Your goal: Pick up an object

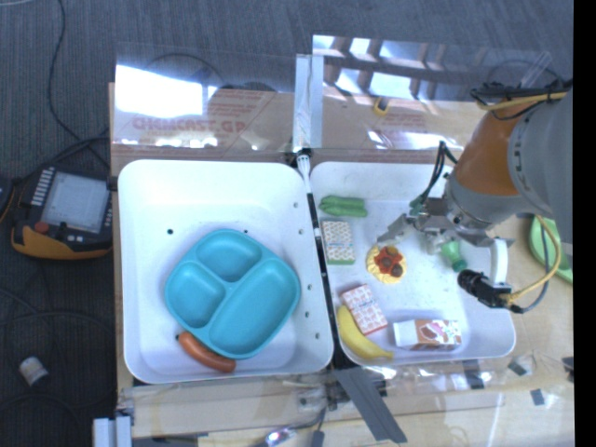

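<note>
We see nothing lifted yet: our gripper [430,229] hangs low in the right bin [503,343], its grip state unclear to us, just beside the yellow-and-red toy [386,263] lying on the floor

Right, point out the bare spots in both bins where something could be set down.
Left bin: its whole far half beyond the blue divided plate. Right bin: the patch between the pizza toy and the box. Crowded: the banana and the cards along the divider.

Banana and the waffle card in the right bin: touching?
Touching. The camera view shows the card overlapping the banana's upper end, with no bin floor visible between them.
</note>
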Robot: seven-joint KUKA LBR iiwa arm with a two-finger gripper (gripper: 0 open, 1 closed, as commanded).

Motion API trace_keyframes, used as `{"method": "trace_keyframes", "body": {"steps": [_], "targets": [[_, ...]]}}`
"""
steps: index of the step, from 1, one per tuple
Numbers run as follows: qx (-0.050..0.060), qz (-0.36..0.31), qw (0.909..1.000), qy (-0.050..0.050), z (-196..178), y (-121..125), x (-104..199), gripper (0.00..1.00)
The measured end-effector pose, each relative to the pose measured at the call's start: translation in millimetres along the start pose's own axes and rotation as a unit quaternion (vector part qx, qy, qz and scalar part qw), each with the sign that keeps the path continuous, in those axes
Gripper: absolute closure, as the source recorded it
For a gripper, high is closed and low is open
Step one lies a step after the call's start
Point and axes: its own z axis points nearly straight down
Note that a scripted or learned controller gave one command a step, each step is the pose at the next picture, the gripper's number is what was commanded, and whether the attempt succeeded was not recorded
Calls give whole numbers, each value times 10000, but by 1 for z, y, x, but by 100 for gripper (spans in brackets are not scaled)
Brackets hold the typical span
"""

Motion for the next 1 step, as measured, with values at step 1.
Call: {"method": "trace_keyframes", "body": {"steps": [1], "targets": [[28, -424, 9991, -37, -38, -48, 30, 0]]}}
